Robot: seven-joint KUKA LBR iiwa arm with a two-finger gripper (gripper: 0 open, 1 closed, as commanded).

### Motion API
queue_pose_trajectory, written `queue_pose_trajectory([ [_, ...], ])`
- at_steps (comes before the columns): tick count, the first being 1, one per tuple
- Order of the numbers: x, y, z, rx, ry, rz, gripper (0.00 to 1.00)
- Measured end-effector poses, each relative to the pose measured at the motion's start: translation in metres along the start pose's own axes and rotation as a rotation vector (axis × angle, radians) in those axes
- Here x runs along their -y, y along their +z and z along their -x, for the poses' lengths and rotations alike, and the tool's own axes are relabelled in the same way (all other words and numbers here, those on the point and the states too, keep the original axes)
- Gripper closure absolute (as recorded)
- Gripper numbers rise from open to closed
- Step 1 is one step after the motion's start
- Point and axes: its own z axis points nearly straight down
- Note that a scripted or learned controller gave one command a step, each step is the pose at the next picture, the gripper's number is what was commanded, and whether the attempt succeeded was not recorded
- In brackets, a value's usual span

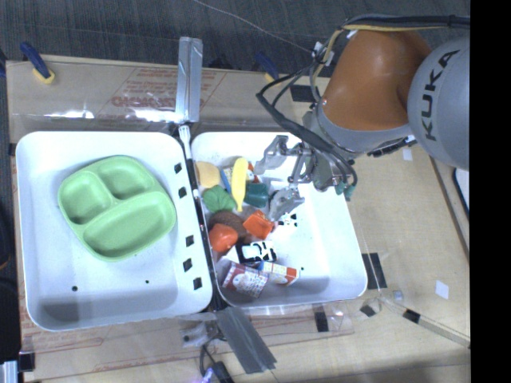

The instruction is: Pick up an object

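A robotics lab. A grey and orange industrial arm [383, 78] with loose cables reaches over two white bins [32, 214] set on a wooden bench [415, 246]. Left of the arm, clamps [36, 62] grip the bench edge; black tape marks [373, 270] dot the bench below it.

We see the desk [447, 254] bearing two shallow white bins side by side, the left bin [32, 238] holding a green divided plastic plate [116, 206], the right bin [335, 250] holding small toy foods heaped against its left wall.
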Motion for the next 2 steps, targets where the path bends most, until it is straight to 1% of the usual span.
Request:
queue_pose_trajectory([
  [1,-0.003,0.110,0.058,-0.010,-0.137,0.004,0.00],
  [2,0.011,0.168,0.052,0.007,-0.224,0.000,0.00],
])
